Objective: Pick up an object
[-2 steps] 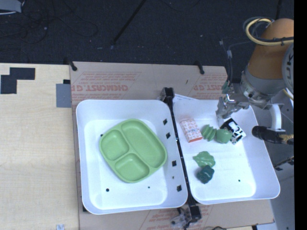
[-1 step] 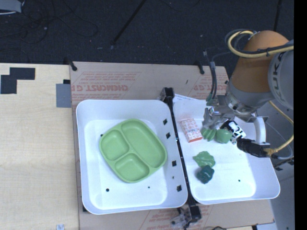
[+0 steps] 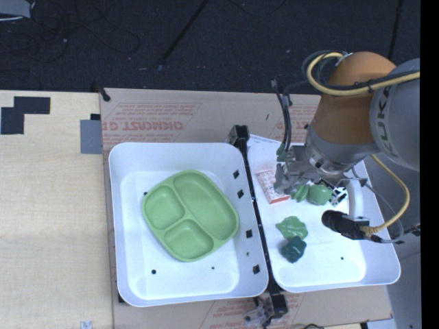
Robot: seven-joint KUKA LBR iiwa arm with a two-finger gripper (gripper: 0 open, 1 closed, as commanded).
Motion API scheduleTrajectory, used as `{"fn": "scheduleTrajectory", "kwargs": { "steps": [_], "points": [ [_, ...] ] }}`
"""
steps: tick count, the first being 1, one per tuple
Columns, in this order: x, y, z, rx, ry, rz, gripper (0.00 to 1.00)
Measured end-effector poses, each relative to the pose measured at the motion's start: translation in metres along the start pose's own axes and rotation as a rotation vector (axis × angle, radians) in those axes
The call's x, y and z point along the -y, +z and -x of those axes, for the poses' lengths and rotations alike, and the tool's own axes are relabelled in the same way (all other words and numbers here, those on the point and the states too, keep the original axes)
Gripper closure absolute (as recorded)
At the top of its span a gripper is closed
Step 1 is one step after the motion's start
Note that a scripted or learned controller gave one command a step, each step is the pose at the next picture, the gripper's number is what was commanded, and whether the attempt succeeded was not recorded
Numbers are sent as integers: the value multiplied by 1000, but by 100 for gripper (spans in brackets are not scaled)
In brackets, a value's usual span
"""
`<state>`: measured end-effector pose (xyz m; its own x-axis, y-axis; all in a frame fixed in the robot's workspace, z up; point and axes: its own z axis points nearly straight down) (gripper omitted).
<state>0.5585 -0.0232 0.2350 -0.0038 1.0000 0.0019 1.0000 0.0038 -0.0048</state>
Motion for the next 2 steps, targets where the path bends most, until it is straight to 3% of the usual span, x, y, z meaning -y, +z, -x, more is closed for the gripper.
{"fn": "scheduleTrajectory", "kwargs": {
  "steps": [2],
  "points": [
    [46, -8, -95, 1, -1, -1, 100]
  ]
}}
